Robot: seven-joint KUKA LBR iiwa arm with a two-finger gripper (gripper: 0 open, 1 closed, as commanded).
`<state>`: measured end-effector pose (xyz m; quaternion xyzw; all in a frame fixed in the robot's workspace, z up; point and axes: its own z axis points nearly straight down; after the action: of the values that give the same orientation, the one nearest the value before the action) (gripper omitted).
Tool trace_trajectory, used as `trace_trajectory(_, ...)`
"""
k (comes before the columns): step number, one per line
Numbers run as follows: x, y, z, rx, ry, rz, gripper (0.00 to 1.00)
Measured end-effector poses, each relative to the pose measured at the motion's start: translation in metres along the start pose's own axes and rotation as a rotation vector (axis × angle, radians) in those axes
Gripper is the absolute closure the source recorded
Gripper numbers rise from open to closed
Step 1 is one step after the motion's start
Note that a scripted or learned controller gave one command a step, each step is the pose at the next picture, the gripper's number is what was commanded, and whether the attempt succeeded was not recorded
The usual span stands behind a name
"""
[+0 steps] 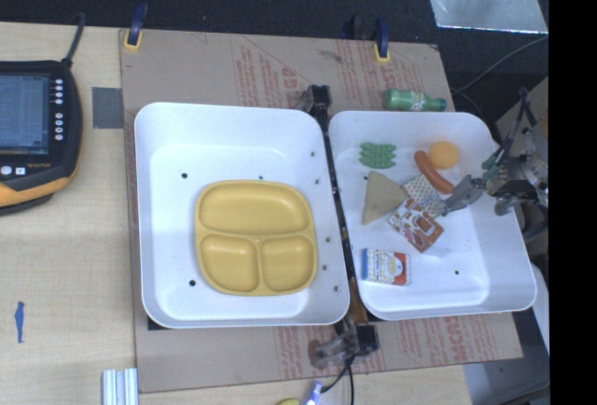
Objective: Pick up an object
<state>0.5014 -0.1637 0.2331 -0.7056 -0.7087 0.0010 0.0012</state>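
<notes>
While the tool (464,196) hovers in the right bin (504,293), we cannot tell its state. Beside it lies a red patterned packet (417,224); we judge it light, crinkly, best pinched across its edges.

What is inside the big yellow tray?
The yellow tray in the left bin has three compartments, and nothing sits in any of them. The tray covers the bin floor beneath it, so anything under there is hidden.
</notes>
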Motion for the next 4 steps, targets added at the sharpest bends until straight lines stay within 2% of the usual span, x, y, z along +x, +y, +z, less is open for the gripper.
trace_trajectory(1, -0.017, 0.077, 0.027, 0.0, -0.002, -0.003, 0.0)
trace_trajectory(2, -0.016, 0.127, 0.126, 0.002, -0.001, -0.003, 0.0)
trace_trajectory(3, -0.041, 0.155, 0.141, -0.001, 0.0, -0.001, 0.0)
trace_trajectory(4, -0.033, 0.155, 0.141, 0.001, 0.001, 0.001, 0.0)
